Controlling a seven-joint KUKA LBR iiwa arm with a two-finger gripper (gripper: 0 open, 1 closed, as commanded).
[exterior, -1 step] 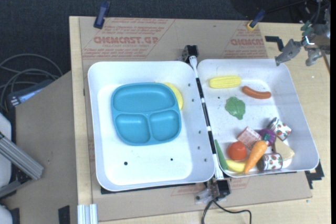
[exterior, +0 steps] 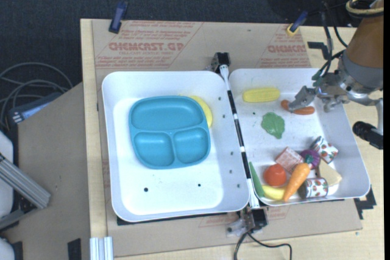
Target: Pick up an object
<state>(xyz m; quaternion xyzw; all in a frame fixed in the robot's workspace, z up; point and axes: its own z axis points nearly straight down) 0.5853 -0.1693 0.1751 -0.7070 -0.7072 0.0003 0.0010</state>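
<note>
The gripper (exterior: 312,100) hangs low over the upper part of the right bin (exterior: 361,162), its two fingers spread apart with nothing between them. Just below its fingertips lies a small red sausage-shaped item (exterior: 300,109), touching or very nearly touching the left finger; it rests on the bin floor, so I judge the pick-up not yet done. What is left is closing on a thing and lifting it clear.

Taking the red item as landmark: a yellow corn cob (exterior: 261,95) lies to its left, a green leafy piece (exterior: 273,124) below and left, and well below it a heap gathers in the bin's lower corner, with a tomato (exterior: 275,175), a carrot (exterior: 297,179) and a banana (exterior: 271,192) among other pieces. Far left of it, in the left bin (exterior: 116,131), sits a blue divided plate (exterior: 169,131).

The brown board (exterior: 91,70) under the bins carries red print, readable as "CHEMCAST", repeated above both bins; the smaller lines are too fine to read.
</note>
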